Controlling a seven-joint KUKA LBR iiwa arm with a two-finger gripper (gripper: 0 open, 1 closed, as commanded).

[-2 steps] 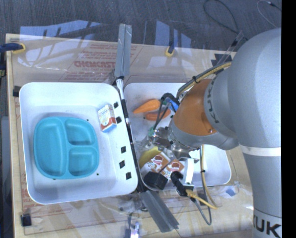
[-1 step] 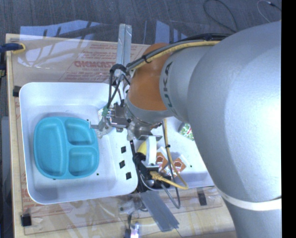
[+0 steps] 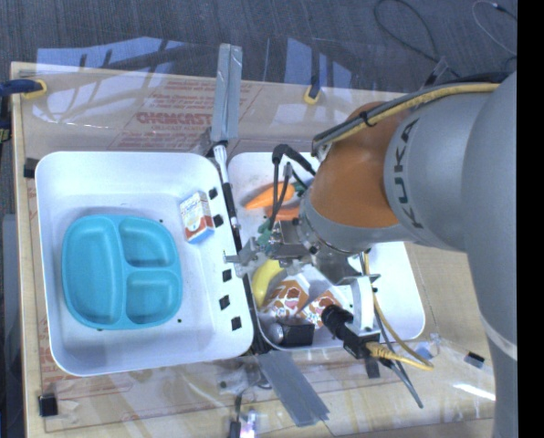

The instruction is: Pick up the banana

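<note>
While the grey arm with its orange band (image 3: pixel 350 185) hangs over the right-hand shallow white bin (image 3: pixel 409 304) | yellow curved banana (image 3: pixel 266 276) lies partly hidden beneath the wrist, near that bin's left wall | gripper (image 3: pixel 274 245) just above it; grip unreadable | left bin (image 3: pixel 117 176): turquoise divided plate (image 3: pixel 121 270), small carton (image 3: pixel 195 217)

Colours in your two white bins (image 3: pixel 53 272)

You have a turquoise tray (image 3: pixel 121 270), a yellow banana (image 3: pixel 266 279), an orange carrot (image 3: pixel 270 195) and a red-and-white carton (image 3: pixel 195 217).
</note>
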